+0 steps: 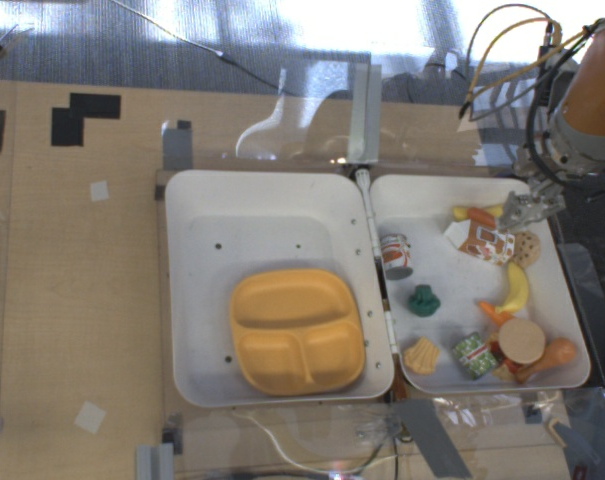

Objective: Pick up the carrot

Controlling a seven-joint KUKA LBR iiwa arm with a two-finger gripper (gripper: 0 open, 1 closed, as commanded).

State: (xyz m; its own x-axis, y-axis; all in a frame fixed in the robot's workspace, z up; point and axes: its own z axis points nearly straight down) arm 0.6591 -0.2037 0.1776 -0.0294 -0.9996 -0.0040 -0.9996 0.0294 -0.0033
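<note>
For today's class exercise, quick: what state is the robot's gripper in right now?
Gripper: cannot be told; it hangs over the far right of the right bin, with nothing visibly between its fingers.

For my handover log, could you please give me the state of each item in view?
Gripper: low over the right bin's far corner, nothing visibly held.
Carrot: lying loose in the right bin.
Yellow tray: flat in the left bin.
Can: upright by the divider.
</note>
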